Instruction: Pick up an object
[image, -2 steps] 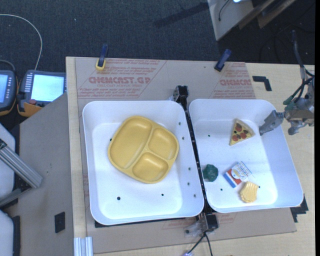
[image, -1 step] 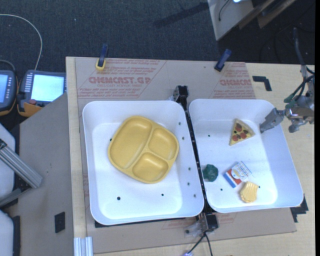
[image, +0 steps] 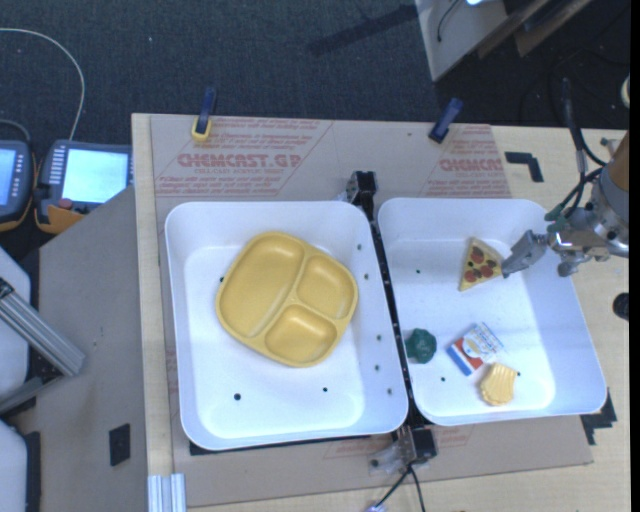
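One claw (image: 522, 256) is seen over the right bin (image: 580, 330), reaching in from that bin's right wall, and its tip lies just beside the pizza slice (image: 479, 265). Whether it is open or closed cannot be told, and nothing is seen gripped. The pizza slice sits immediately left of the claw, near the bin's upper middle, its long axis running from a point at the top down to a wider crust. It is judged the nearest target, so only a short leftward move is called for. Further from the slice, toward the bin's lower wall, a green lump (image: 421, 346), a small packet (image: 473, 350) and a yellow piece (image: 498, 384) are found.
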